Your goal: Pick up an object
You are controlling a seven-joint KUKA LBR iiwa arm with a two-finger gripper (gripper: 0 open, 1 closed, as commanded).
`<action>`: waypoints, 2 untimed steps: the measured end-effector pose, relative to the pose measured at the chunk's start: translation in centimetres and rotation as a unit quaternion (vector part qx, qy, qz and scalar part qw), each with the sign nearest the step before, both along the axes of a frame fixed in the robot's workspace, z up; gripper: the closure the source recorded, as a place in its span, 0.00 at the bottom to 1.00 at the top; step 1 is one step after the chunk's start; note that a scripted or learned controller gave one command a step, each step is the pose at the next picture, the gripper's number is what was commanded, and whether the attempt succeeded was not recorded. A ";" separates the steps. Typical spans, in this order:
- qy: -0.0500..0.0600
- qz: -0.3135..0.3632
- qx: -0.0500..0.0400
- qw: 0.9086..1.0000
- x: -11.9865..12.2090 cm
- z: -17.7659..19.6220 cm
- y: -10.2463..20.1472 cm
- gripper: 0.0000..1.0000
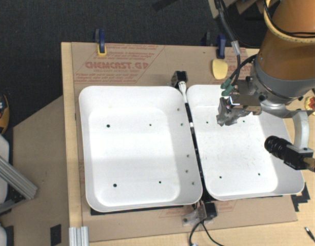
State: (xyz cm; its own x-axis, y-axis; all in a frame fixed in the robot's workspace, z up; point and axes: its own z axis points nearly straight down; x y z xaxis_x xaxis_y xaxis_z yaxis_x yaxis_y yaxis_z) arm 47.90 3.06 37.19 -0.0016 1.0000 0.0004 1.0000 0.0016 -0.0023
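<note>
Fingers (224, 118): open or closed cannot be told at this slant. They read as one grey clump with nothing visible between them. Gripper (227, 115) hangs over the far part of the right bin (250, 188), pointing down, with the arm (288, 45) above and behind it, likely posed for a straight descent. Floor under the fingers is bare white. Left bin (126, 158) lies across the shared rims from the fingers. Nearest candidate object: pale yellow piece (219, 68), beyond the fingers, outside the bin's far rim on the board (121, 60), near a blue clamp (221, 47); loose or fixed, cannot tell. Judgement: pick not yet made. Closing here would likely catch nothing, since the piece sits apart from the fingers, past the rim.
</note>
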 end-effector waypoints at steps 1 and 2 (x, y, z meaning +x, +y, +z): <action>0.000 0.001 0.000 1.000 3.5 -3.9 4.2 1.00; -0.012 0.001 0.002 1.000 6.9 17.3 7.5 1.00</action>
State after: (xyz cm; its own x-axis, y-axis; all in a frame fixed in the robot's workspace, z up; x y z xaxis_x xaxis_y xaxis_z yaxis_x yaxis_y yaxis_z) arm 54.80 10.51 54.52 -0.0033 1.0000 0.0040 0.9998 0.0032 0.0217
